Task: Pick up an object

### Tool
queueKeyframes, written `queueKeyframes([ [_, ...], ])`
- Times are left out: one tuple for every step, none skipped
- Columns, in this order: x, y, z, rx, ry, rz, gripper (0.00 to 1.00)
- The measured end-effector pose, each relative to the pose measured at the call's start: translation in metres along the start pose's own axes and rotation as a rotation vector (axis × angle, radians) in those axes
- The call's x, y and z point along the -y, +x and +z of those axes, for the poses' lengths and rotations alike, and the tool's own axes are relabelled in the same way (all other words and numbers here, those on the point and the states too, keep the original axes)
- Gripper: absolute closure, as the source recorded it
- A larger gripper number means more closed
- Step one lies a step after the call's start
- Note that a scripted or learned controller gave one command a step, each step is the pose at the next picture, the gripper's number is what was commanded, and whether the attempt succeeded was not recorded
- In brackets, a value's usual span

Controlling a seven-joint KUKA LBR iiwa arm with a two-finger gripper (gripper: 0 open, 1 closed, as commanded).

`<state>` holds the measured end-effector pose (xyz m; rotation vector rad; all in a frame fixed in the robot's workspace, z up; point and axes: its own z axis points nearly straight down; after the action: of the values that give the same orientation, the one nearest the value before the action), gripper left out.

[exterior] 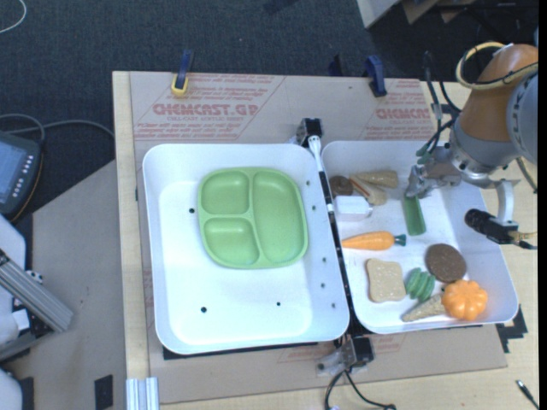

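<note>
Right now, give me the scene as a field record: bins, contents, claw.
left bin: holds a green divided plate
right bin: toy foods, including carrot, bread slice, brown patty, orange pumpkin
claw: over right bin's upper part, at the top end of a green stick-shaped item
grasp: cannot confirm from this view

Green stick upright-ish in right bin, top end between gripper fingers, above carrot.
</note>
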<state>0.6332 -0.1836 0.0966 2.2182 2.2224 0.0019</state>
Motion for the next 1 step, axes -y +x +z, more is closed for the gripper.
queueKeyframes([
  [-0.001, -0.01, -0.0556, 0.003, -0.005, 0.002, 1.0],
])
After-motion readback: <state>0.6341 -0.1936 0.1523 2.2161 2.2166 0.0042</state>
